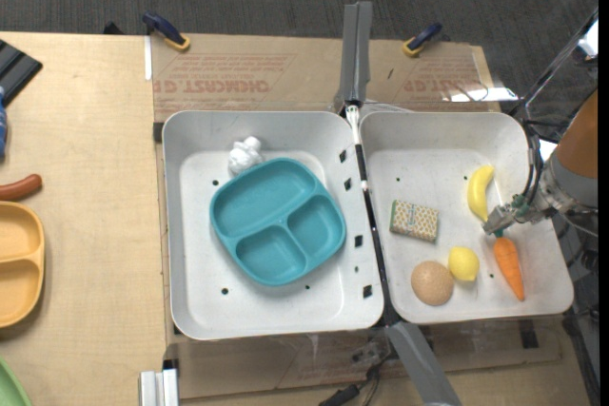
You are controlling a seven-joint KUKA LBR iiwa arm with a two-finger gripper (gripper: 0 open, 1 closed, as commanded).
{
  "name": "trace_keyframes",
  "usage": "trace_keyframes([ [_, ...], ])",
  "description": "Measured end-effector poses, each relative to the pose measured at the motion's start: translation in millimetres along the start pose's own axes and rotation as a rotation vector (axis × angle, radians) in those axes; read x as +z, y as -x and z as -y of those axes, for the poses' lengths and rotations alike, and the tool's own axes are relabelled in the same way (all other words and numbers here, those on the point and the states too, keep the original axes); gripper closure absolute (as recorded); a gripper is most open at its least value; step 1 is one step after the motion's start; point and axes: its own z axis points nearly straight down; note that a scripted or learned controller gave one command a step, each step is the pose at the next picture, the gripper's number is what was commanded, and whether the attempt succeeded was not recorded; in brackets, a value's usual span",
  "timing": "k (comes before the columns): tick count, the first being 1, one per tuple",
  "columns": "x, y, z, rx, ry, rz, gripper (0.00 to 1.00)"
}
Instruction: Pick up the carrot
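The orange carrot point(509, 268) lies in the right bin point(447, 143), near its right wall, with the thick end pointing up the view. My gripper point(500, 222) hovers just above that thick end, between the carrot and a yellow banana point(481, 192). The arm reaches in from the right over the bin's rim. Nothing shows as held.
The right bin also holds a lemon point(463, 263), a tan round object point(432, 283) and a patterned sponge point(415, 220). In the left bin point(190, 299) sit a teal divided plate point(276, 222) and a white crumpled item point(245, 153). An orange plate point(19, 266) lies on the bench at left.
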Motion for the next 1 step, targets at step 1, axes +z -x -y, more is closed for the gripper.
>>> trace_keyframes([
  [1,9.3,-33.8,-40.3,0.193,-0.001,0.003,1.0],
])
